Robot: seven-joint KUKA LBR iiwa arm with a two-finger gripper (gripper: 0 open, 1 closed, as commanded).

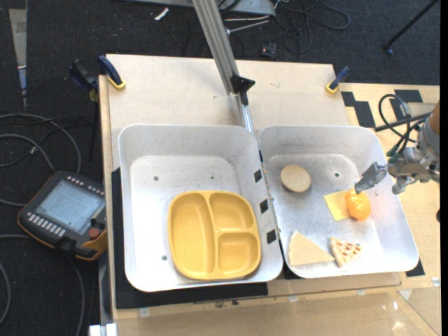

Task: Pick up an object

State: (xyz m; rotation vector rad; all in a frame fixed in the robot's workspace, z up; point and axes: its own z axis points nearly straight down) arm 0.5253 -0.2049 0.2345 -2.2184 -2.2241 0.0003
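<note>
The hand (372, 177) hangs over the right bin (392, 159), near its right wall; how far it is open I cannot tell, and nothing shows between its parts. Just below it lies an orange (358, 206) on a yellow slice (335, 205). A round biscuit (295, 178) sits to its left.

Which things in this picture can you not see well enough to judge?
- Gripper, camera view: too small and blurred to tell whether it touches the orange fruit.
- Arm: cut off by the picture's right edge.
- Yellow slice: partly covered by the fruit.
- Right bin: the waffle piece near its front is too small for detail.
</note>
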